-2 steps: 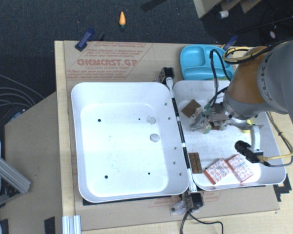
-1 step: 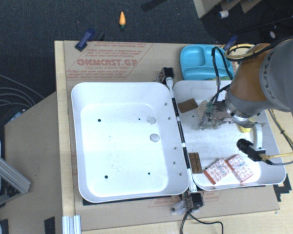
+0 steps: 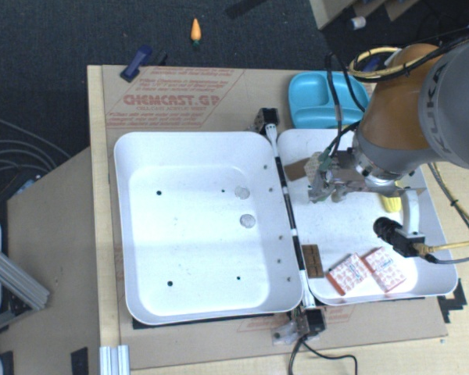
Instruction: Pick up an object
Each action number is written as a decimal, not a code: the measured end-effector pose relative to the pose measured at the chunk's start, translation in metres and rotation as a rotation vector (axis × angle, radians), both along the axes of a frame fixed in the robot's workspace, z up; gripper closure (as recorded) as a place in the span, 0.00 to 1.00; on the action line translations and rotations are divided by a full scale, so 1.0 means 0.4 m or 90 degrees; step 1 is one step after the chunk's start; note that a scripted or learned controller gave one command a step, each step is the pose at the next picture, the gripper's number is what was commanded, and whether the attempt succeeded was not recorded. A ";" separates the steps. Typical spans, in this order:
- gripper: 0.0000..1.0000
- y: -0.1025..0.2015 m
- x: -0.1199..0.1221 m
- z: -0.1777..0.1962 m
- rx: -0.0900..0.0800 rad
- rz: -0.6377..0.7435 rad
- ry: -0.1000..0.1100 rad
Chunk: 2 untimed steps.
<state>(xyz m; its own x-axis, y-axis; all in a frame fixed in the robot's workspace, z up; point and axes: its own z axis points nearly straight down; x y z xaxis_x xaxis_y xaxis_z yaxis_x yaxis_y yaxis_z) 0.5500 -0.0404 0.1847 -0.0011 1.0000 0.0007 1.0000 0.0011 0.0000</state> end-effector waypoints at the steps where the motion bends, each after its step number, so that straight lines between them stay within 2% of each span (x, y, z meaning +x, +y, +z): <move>1: 1.00 0.124 0.059 0.131 0.000 0.000 -0.001; 2: 1.00 0.077 0.128 0.160 -0.001 -0.001 -0.001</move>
<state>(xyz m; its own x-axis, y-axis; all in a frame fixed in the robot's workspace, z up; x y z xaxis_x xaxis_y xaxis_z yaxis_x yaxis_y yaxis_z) 0.6011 -0.0097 0.2489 0.0001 1.0000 -0.0008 1.0000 0.0000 0.0020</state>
